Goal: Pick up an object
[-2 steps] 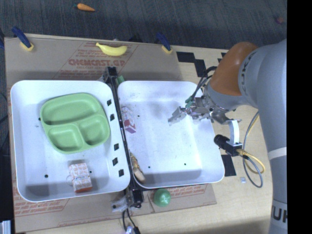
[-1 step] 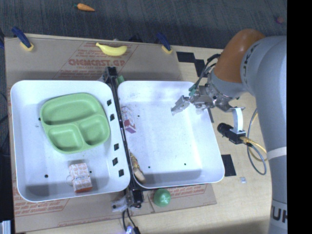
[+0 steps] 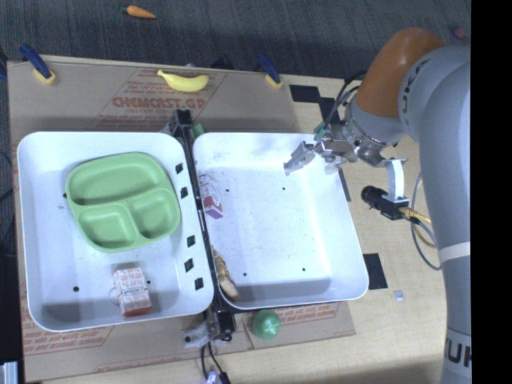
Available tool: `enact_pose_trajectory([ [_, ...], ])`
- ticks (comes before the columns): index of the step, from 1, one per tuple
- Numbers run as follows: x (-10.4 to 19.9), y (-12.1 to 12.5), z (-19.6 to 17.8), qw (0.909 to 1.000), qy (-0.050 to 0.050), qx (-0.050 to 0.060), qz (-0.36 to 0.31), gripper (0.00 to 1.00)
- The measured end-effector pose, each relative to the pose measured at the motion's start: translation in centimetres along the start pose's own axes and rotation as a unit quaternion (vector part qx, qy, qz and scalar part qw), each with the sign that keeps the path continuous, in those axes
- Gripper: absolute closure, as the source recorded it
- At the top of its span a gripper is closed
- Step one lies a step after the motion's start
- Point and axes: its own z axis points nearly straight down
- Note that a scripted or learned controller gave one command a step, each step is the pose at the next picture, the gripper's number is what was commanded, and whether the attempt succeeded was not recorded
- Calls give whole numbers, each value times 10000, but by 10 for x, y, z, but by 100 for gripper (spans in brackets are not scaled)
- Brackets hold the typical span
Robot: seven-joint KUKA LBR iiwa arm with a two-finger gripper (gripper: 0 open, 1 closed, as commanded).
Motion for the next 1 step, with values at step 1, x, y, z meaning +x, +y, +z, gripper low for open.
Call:
enact_pose_trajectory([
  [1, 5, 35, 91, 10000, -2, 16, -9, 0],
])
